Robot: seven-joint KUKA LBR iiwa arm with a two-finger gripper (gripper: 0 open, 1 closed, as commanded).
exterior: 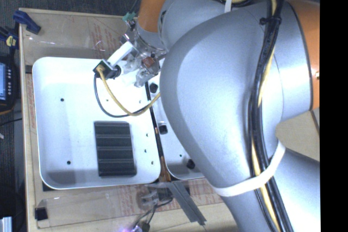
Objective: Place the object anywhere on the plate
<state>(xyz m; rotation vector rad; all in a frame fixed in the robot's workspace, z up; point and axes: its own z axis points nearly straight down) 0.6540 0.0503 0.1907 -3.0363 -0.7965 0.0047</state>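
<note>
From here I see the tool (142, 69) low over the far edge of the left bin (54, 117), close to the divide between the two bins, with a yellow cable (117, 108) looping beneath it; I cannot tell how it stands or whether it holds anything. A dark ribbed rectangular object (115, 148) lies flat in the left bin toward its near edge, well apart from the tool. The arm (228, 95) covers most of the right bin (179, 168).
</note>
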